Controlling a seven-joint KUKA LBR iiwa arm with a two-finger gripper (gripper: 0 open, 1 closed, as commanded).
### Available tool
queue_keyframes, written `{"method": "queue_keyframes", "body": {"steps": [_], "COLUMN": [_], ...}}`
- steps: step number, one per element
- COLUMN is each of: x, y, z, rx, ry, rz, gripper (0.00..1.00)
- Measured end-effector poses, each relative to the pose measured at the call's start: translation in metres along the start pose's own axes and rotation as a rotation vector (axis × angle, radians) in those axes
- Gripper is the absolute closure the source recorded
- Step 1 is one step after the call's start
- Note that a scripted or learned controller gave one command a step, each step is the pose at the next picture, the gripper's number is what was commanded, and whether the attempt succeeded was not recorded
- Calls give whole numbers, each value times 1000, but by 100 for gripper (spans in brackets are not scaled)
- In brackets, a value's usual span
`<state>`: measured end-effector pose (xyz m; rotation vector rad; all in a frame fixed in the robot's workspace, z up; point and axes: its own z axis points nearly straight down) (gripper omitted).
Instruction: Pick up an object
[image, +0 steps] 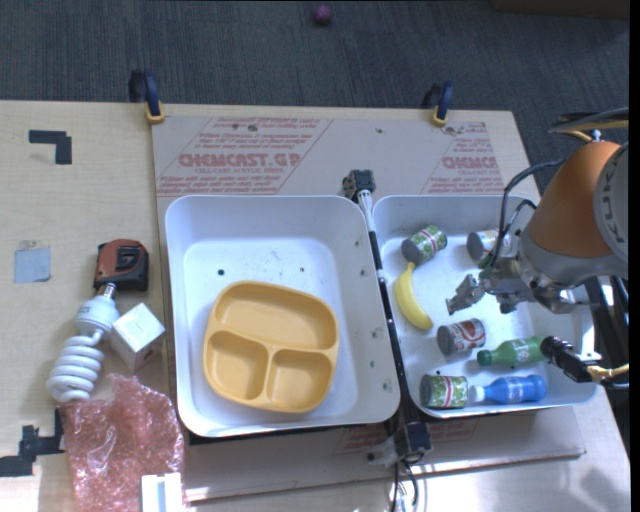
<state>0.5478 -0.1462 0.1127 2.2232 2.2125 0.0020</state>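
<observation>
The right bin (400, 210) holds a banana (411, 297), a green-and-white can (424, 243), a red can (461, 336), a green bottle (515, 351), a blue bottle (512, 389) and a green can (444, 390). A silver can (482, 243) at the back is partly hidden by the arm. My gripper (476, 293) hangs over the middle of the right bin, just above the red can and right of the banana. Its fingers look open, with nothing between them.
The left bin (200, 225) holds a yellow divided plate (270, 345). On the bench to the left lie a tape measure (122, 264), a spiral light bulb (83, 348), a white cube (138, 328) and pink bubble wrap (120, 440). The orange-banded arm (575, 215) covers the right bin's far right.
</observation>
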Motion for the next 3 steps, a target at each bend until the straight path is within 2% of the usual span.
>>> {"method": "queue_keyframes", "body": {"steps": [1, 2, 3], "x": [15, 14, 69], "y": [-45, -44, -56], "z": [20, 10, -80], "rx": [5, 3, 3], "ry": [3, 2, 2], "rz": [-3, -2, -6], "gripper": [0, 100, 100]}}
